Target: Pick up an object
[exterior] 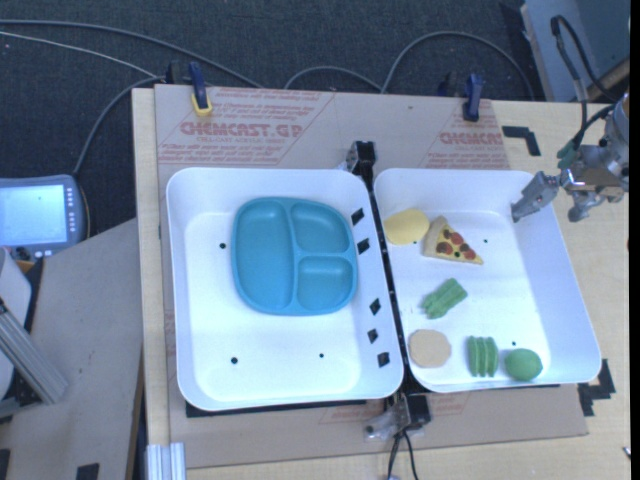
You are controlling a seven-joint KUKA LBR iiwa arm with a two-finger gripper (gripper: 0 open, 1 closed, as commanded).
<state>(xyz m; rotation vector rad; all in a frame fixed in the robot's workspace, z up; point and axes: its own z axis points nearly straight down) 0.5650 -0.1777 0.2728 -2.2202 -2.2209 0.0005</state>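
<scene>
Nearest the fingers [556, 200], the pizza slice [452, 243] lies in the right bin [560, 278], down and to their left, beside a yellow piece [405, 226]. Spread and holding nothing, the fingers hover over that bin's upper right rim. Farther off lie a green vegetable [443, 298], tan disc [429, 348], striped green piece [482, 356] and green ball [522, 364]; the left bin [200, 268] holds a blue tray [294, 256].

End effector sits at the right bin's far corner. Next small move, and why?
Probably translate left and toward the camera to hover over the pizza slice. The end effector is at the right bin's upper right rim with nothing between its fingers, and the pizza slice is the closest toy, lying clear of the yellow piece beside it.
</scene>
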